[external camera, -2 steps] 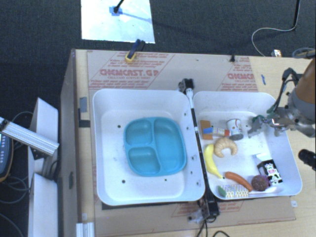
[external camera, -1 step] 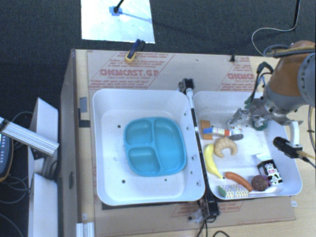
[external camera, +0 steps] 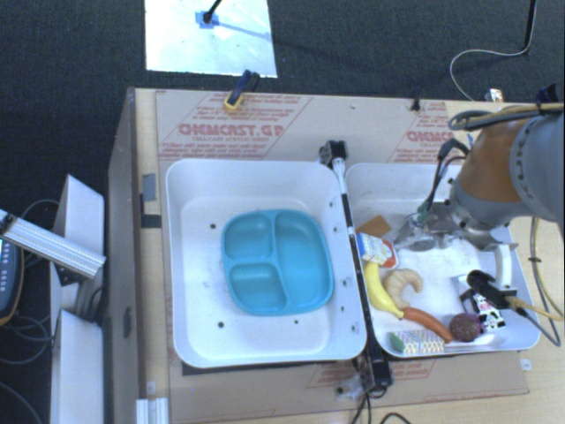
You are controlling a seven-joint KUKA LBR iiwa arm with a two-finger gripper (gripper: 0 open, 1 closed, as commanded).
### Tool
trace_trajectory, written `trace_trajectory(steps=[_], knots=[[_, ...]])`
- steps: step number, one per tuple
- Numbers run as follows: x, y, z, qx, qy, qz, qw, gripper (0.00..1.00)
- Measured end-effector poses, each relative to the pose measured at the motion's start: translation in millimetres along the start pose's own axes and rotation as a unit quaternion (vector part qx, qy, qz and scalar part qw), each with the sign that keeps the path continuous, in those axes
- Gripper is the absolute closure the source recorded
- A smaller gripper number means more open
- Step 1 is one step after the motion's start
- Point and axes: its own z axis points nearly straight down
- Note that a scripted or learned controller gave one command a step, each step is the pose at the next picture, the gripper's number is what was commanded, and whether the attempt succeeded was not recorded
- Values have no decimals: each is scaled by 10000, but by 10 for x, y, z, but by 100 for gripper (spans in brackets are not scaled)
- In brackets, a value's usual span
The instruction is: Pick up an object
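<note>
Because the banana (external camera: 380, 288) lies just beside the bin's (external camera: 388, 179) left wall, soft and curved, I would grip it gently across its middle, though I cannot tell the state of the gripper (external camera: 422, 234) hanging further from that wall.

Toys crowd the lower half of the right bin (external camera: 388, 177), its upper-left floor open; a blue tray (external camera: 275, 261) fills the left bin's (external camera: 199, 179) centre.
</note>
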Motion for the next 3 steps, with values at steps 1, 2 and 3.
trace_trajectory(steps=[1, 2, 3], knots=[[-373, 726, -410, -28, -11, -14, 10000, 0], [-282, 593, -6, -8, -2, -5, 10000, 0], [258, 362, -7, -10, 2, -14, 10000, 0]])
